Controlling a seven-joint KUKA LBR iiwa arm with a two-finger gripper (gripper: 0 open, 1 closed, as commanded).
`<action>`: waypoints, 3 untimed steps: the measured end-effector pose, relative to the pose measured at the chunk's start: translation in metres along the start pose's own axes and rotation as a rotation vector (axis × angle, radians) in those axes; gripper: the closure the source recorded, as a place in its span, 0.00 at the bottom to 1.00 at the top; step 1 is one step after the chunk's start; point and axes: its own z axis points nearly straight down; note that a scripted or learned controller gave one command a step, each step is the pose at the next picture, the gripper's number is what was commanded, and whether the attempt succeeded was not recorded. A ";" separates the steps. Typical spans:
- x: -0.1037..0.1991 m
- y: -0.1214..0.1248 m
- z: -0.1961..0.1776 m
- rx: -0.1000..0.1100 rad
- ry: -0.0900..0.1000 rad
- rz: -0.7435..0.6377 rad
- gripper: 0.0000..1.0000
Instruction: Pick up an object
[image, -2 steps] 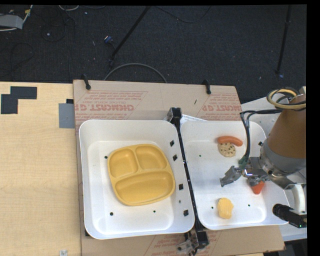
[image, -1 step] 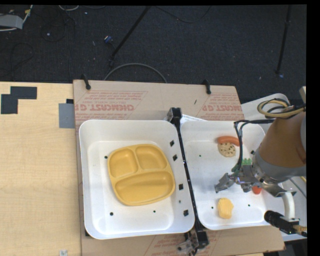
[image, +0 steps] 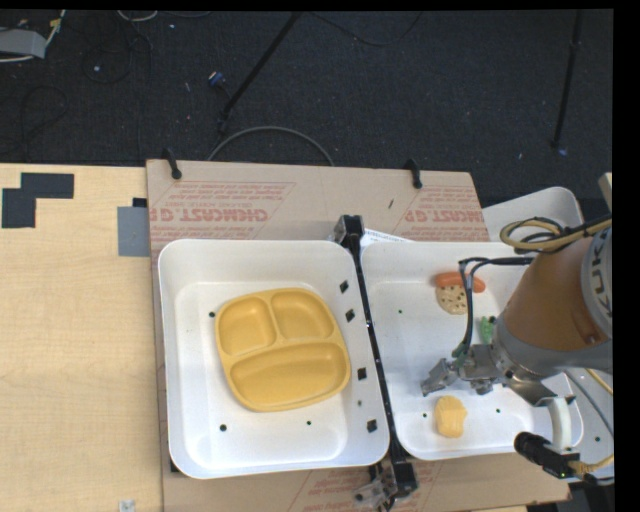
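A pale wood bench (image: 70, 340) carries a printed cardboard sheet (image: 310, 205) under 2 shallow white bins; beyond lies dark carpet with cables. The left bin (image: 190, 300) holds a glossy yellow 3-compartment tray (image: 282, 349). In the right bin (image: 420, 290), the arm's orange band hides much of the 3 o'clock side. The gripper (image: 450, 374) sits low, jaws too obscured to tell. A yellow lump (image: 450, 416) lies just at its 6 o'clock; a speckled cookie (image: 452, 296) and orange piece (image: 462, 282) at 12 o'clock.
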 end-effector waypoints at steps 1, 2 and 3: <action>-0.001 0.000 -0.012 -0.002 0.000 0.003 1.00; 0.001 0.004 -0.075 -0.011 -0.003 -0.003 1.00; 0.003 0.003 -0.117 -0.010 -0.003 -0.002 1.00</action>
